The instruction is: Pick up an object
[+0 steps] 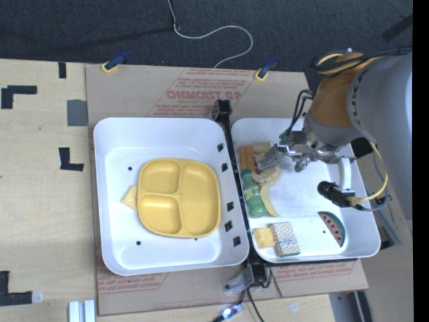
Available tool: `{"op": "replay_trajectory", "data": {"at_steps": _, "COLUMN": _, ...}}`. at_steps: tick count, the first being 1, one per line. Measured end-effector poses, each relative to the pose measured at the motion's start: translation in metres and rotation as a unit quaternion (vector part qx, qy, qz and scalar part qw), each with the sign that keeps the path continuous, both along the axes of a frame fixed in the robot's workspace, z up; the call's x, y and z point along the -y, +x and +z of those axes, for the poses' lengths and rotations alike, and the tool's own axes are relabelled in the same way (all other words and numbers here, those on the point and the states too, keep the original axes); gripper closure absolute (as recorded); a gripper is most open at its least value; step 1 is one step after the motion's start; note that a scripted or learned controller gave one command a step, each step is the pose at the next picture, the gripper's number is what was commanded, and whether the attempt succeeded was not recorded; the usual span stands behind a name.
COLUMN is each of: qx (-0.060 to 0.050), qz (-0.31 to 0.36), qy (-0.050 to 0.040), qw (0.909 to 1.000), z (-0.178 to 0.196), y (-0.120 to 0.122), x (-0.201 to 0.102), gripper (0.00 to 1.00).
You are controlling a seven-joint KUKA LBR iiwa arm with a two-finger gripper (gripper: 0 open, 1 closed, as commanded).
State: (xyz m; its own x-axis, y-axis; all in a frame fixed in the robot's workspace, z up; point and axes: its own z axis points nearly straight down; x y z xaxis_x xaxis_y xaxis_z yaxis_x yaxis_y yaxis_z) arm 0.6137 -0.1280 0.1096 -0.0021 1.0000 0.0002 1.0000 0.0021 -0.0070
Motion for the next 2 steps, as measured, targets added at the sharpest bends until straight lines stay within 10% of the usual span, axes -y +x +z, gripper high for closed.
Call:
{"op": "replay_trajectory", "data": {"at_steps": 1, "qx": 0.004, "qz": 0.000, "qy": -0.0009, "qw": 1.0000, "z": -0.024, "y": 0.001, "x": 0.000, "gripper": 0.00}}
{"op": "replay_trajectory", "data": {"at_steps": 2, "qx": 0.008, "qz": 0.000, "qy": -0.0007, "qw": 1.0000, "z": -0.011, "y": 0.003, "x": -0.001, "gripper": 1.00}}
